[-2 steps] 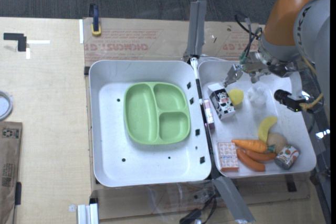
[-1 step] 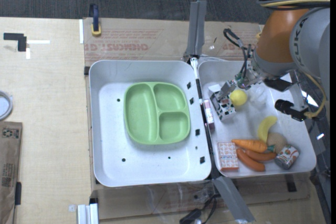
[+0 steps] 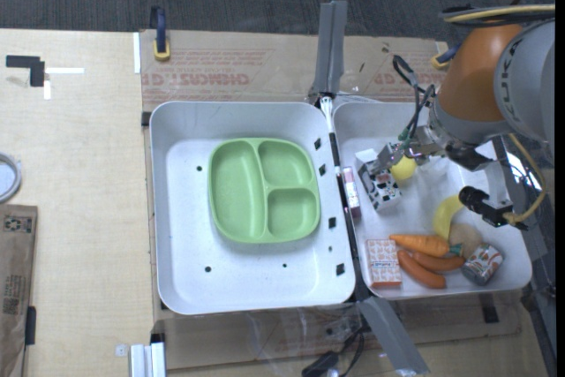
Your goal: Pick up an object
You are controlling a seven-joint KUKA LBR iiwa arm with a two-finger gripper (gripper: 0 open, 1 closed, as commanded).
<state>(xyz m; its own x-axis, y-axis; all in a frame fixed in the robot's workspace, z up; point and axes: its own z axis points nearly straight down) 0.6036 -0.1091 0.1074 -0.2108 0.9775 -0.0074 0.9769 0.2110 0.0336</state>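
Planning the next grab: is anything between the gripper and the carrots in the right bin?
Nothing visible blocks them. The gripper sits at the bin's upper left; the carrots lie lower, with bare bin floor between. A banana lies off to the side.

Two shallow white plastic bins are set side by side on a pale wooden bench point(image 3: 71, 278). In the left bin point(image 3: 177, 278), a green three-compartment plastic tray point(image 3: 263, 188) is placed near the centre. In the right bin point(image 3: 521, 274), a slim pink-and-white packet point(image 3: 350, 190) is laid against the left wall, with a small white-and-red carton point(image 3: 382, 263) nearer the front. Two orange toy carrots point(image 3: 426, 257) are laid just right of the carton, a yellow toy banana point(image 3: 447, 214) behind them, and a small brown-labelled can point(image 3: 482, 264) to their right. A small yellow ball point(image 3: 404, 169) is found farther back, beside the two-finger gripper point(image 3: 381, 177).
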